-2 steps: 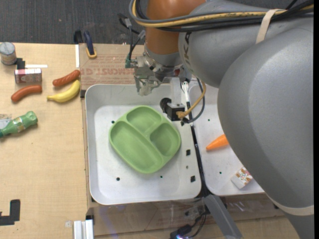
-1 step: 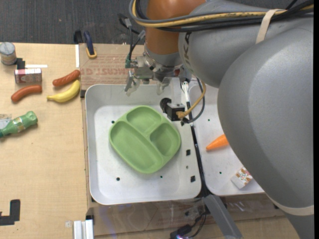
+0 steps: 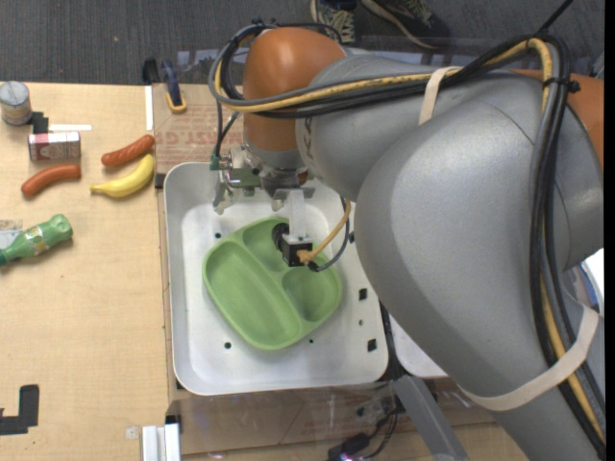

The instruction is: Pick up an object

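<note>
A green divided plate [image 3: 261, 296] lies tilted in the left white bin [image 3: 192, 353], taking up most of its middle. My gripper [image 3: 261, 192] hangs over the bin's far side, just above the plate's far rim. The orange band and the grey arm cover it from above. I see nothing held in it.
On the wooden bench left of the bin lie a banana [image 3: 127, 181], two red sausages [image 3: 128, 150] [image 3: 50, 178], a green bottle [image 3: 36, 238], a small box [image 3: 54, 145] and a can [image 3: 13, 102]. The big grey arm hides most of the right bin [image 3: 413, 358].
</note>
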